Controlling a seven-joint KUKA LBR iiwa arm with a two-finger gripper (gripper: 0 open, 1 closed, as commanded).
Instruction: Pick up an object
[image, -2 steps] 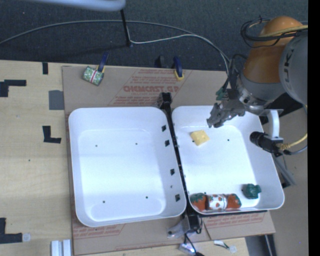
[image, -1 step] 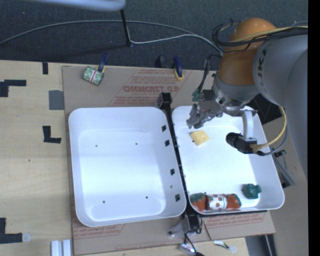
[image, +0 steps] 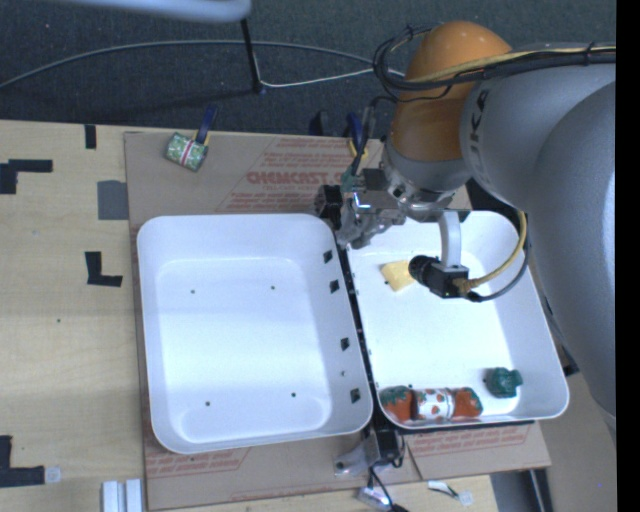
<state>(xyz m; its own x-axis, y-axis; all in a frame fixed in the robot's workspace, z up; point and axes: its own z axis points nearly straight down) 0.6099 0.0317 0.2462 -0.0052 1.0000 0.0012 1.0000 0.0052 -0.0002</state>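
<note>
On the far left of my bench sit strips of dark tape. Beyond the bins, on the cardboard sheet, a small green block lies by itself, well apart from everything else.

Next comes the left bin, white and shallow, its right rim touching the right bin along a row of black clips.

My pincer hangs over the far left corner of the right bin, just above the seam between the two bins. From this angle I cannot tell whether it is released or clenched, and I see nothing between its tips.

Just to the right of it, inside the right bin near the far wall, lies a pale yellow piece, close to my pincer but apart from it. A black fitting on a yellow cable hangs from my wrist just beside that piece.

Along the near wall of the right bin lies a red-and-white can on its side, and a small green lump sits near its right end.

My grey arm with its orange band covers the far right.
</note>
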